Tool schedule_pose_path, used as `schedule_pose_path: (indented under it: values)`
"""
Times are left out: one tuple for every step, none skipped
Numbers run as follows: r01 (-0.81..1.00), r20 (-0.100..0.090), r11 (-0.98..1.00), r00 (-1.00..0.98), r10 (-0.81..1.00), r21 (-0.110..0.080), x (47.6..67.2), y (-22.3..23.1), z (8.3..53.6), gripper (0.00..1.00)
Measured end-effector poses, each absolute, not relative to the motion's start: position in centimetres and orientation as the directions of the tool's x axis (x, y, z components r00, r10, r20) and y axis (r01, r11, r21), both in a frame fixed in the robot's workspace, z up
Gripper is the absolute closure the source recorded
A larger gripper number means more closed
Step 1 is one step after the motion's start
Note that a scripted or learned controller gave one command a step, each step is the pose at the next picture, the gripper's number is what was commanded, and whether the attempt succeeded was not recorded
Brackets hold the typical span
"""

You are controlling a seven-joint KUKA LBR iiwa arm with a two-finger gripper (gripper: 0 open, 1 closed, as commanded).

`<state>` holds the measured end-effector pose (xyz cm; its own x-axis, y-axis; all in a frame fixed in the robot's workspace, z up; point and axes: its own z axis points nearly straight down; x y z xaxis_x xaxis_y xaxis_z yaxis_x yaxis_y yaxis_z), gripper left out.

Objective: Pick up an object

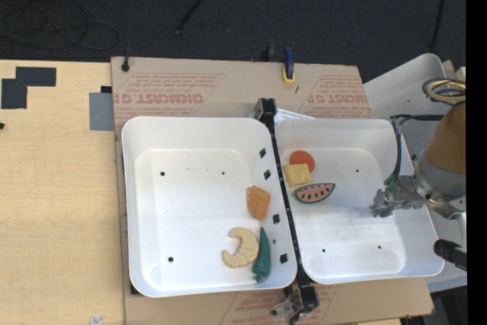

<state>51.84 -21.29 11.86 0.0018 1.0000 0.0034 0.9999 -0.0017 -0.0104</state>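
Observation:
The gripper (383,208) hangs over the right side of the right bin (358,266), below the arm's orange band. Nothing shows under it. Well to its left lie a watermelon slice (315,192), a yellow block (297,175) and a red-orange round piece (302,160), close to the divider between the bins. The left bin (190,270) holds an orange-tan wedge (258,202), a pale croissant-shaped piece (241,248) and a green pod (262,256) near its right wall.
A black clamp strip (278,186) runs between the two bins. Cardboard (198,87) lies under the bins, with a blue-yellow clamp (288,66) at its far edge. A wooden bench (53,194) extends to the left.

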Motion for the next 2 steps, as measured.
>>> schedule_pose_path:
  values:
    - [1.0,0.001,-0.002,0.002,1.0,0.001,47.5,-21.3,8.7,1.0]
    - [1.0,0.002,0.0,0.0,1.0,-0.004,48.6,-21.4,8.8,1.0]
